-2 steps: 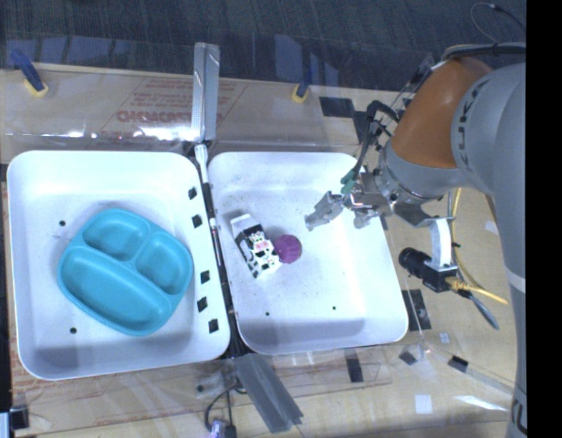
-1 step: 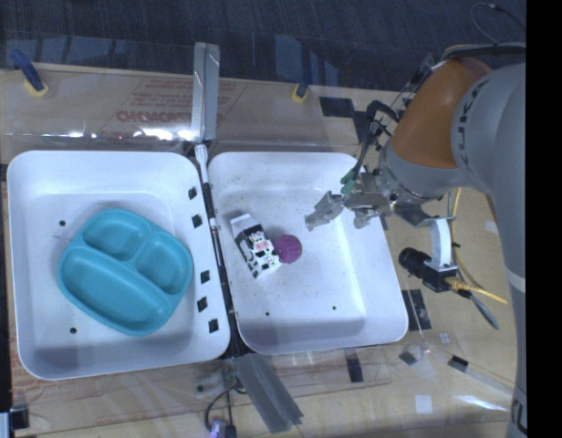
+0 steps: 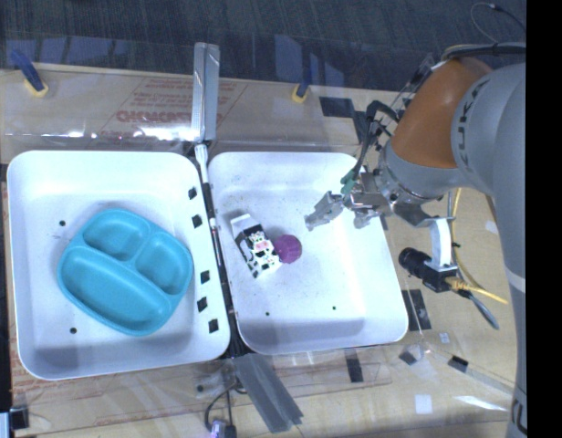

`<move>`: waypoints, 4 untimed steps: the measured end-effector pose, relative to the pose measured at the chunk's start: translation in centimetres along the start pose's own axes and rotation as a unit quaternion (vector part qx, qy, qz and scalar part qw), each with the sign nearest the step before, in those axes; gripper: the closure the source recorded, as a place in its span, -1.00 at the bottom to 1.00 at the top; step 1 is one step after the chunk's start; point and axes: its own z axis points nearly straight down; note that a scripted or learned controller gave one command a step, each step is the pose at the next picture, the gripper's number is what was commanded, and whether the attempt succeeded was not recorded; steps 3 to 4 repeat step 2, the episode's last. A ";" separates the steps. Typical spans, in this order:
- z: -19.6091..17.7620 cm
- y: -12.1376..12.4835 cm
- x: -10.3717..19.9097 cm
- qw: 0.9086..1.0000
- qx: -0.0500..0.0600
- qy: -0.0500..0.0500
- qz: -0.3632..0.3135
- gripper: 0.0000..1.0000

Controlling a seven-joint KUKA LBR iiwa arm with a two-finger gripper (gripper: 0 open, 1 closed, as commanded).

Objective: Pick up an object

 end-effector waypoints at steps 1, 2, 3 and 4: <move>0.0 0.0 0.0 1.000 0.000 0.000 0.000 -1.00; 0.0 0.0 0.0 1.000 0.000 0.000 0.000 -1.00; 0.0 0.0 0.0 1.000 0.000 0.000 0.000 -1.00; 0.0 0.0 0.0 1.000 0.000 0.000 0.000 -1.00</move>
